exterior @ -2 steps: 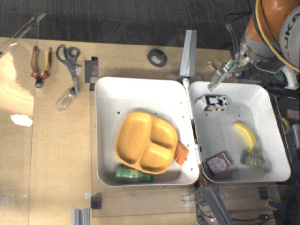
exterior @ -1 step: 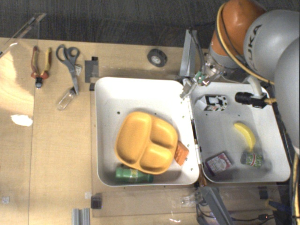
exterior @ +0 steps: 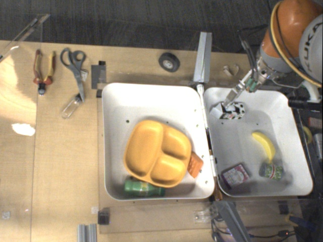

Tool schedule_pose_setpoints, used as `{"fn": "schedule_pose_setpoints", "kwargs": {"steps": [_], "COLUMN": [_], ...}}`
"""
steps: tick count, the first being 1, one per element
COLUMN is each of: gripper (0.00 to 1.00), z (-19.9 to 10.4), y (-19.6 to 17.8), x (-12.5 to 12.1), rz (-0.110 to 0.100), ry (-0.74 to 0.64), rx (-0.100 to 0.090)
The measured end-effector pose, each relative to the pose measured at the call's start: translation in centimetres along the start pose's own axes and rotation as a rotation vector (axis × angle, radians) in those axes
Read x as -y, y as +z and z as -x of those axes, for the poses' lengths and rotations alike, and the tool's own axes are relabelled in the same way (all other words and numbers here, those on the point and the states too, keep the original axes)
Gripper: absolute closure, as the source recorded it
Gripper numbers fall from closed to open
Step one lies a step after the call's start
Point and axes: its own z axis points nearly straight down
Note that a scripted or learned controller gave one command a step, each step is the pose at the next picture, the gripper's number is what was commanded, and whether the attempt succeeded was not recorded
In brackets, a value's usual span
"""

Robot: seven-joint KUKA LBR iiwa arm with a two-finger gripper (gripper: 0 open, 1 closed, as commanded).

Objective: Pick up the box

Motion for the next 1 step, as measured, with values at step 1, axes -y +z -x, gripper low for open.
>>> {"fn": "schedule_pose_setpoints", "kwargs": {"steps": [1], "gripper": [0.00], "z": [-1.15], "y": [8.76], "x": [0.21], "rz": [0.020], "ry": [0.131], "rx": [0.018]}}
